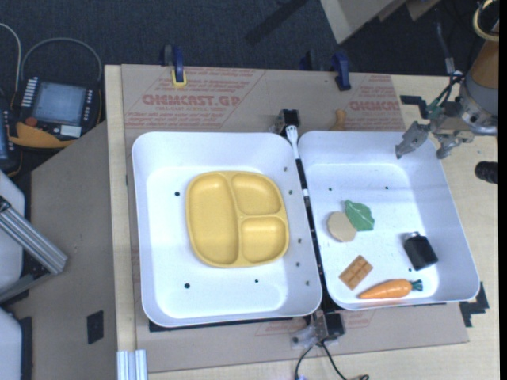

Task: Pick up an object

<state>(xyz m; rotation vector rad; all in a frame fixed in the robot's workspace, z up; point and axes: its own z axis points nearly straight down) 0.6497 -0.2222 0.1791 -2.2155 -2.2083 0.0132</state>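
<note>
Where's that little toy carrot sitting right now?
The carrot lies at the near edge of the right bin, just below the brown cracker and left of the black block.

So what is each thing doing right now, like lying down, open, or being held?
tool: open, over the right bin's top right corner, holding nothing
yellow plate: flat in the left bin
carrot: on its side near the right bin's front edge
black block: lying loose
brown cracker: lying flat
green leaf: touching the tan disc

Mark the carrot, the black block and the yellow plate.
carrot [385, 290], camera view, middle of its orange body
black block [420, 251], camera view, its top face
yellow plate [207, 206], camera view, floor of its largest compartment
</note>
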